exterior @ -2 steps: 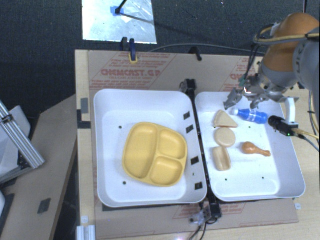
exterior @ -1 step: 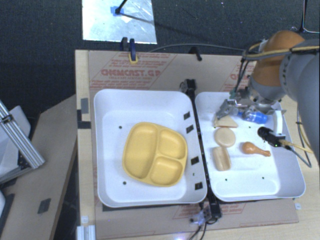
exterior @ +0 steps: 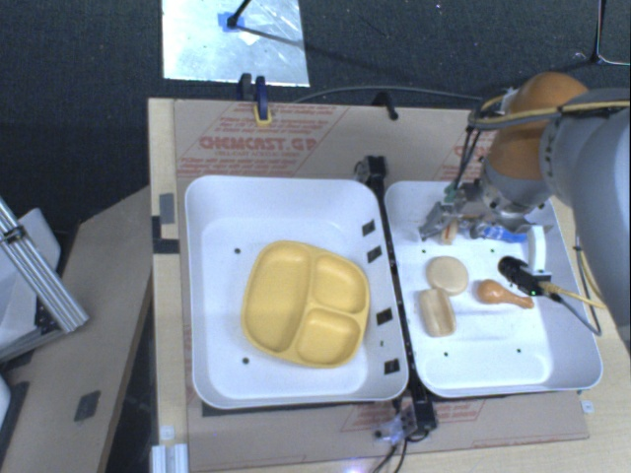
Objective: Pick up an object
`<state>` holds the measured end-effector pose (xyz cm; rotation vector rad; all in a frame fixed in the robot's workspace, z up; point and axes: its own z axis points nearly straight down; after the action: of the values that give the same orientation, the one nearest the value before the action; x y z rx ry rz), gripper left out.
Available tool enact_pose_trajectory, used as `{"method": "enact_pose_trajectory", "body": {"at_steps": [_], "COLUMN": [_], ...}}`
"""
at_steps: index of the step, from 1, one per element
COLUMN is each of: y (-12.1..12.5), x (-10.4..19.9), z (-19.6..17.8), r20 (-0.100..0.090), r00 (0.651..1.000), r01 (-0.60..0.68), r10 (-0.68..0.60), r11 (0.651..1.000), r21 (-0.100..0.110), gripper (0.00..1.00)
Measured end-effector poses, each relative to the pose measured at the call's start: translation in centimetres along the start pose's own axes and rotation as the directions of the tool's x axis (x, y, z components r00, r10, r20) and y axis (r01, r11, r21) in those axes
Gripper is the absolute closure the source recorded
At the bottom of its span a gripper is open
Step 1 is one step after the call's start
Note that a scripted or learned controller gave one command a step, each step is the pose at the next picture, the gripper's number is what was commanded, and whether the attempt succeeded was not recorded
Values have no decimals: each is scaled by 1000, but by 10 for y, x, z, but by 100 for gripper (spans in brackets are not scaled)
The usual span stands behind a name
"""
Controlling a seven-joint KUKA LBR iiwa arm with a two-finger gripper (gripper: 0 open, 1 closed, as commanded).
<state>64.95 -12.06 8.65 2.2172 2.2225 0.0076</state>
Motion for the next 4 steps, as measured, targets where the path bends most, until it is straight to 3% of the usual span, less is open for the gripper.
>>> {"method": "enact_pose_trajectory", "body": {"at_steps": [1, 3, 4], "y": [0, 7, -2], "x": [-1, -7, 44], "z": [-10, -122, -134], "r20": [2, 3, 0], "r00": [1000, 1000, 1000], "r01": [2, 2, 7], "r10": [-2, -2, -7], "r11": [1000, 1000, 1000], "r21": [1, -1, 3], "gripper": [100, 100, 100]}}
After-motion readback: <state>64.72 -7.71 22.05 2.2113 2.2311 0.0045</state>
